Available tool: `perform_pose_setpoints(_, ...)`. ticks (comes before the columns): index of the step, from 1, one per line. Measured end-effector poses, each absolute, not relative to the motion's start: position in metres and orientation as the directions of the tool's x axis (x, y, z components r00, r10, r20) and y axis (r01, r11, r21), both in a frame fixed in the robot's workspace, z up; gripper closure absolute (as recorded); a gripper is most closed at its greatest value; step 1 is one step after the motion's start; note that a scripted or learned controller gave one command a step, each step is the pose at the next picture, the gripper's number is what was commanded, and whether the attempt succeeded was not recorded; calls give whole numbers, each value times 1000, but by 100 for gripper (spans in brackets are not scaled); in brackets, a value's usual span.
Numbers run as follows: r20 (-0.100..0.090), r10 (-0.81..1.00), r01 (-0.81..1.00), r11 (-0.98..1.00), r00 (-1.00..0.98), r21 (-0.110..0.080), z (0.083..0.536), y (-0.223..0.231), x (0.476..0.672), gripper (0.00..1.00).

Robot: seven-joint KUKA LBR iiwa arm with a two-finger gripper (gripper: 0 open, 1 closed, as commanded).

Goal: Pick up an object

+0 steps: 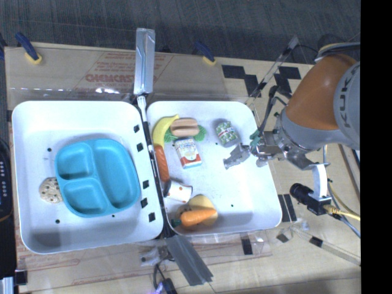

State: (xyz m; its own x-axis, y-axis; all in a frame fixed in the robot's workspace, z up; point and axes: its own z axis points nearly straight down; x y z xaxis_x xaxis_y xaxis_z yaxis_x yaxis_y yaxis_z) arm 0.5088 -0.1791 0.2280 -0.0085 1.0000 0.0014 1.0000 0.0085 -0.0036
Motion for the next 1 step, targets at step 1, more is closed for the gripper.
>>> perform_pose_setpoints(1, 5, 998, 998, 64, -64, -13, 101, -123, 519, 0)
